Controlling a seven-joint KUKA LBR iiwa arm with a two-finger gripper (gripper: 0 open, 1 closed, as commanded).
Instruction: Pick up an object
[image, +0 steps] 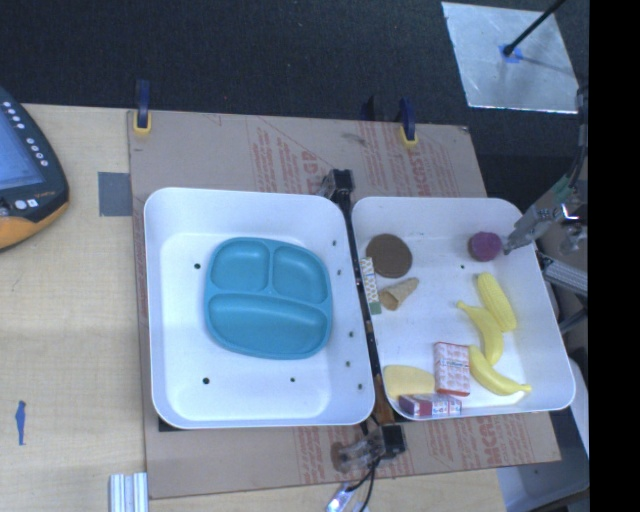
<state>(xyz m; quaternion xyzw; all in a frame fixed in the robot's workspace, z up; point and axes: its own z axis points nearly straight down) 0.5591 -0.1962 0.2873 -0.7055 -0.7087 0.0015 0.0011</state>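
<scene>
So here's my bench from above: two white bins side by side on a sheet of cardboard. The left bin (170, 300) has just a blue divided plate (268, 297) sitting flat in the middle, three compartments, nothing in them.

The right bin (440, 212) is where all the pickable stuff is. Up near the back there's a brown round disc (389, 255), and just in front of it a small tan cone-shaped thing (399, 293). A little purple ball (485, 245) sits near the back right corner. Two bananas (492, 330) lie along the right side, touching or overlapping, one curving down toward the front edge. A small red and white carton (452, 367) stands just left of the lower banana, a pale yellow lump (408, 380) is beside it, and another red packet (432, 406) lies at the front rim.

Me, I'm over at the right edge of the right bin, my gripper (519, 238) hanging just beside the purple ball, tip pointing at it. Honestly can't tell whether my jaws are open or closed from here, too small and blurry. Nothing visibly between them.

A tablet-looking device (25, 170) sits on the bench at the far left.
</scene>
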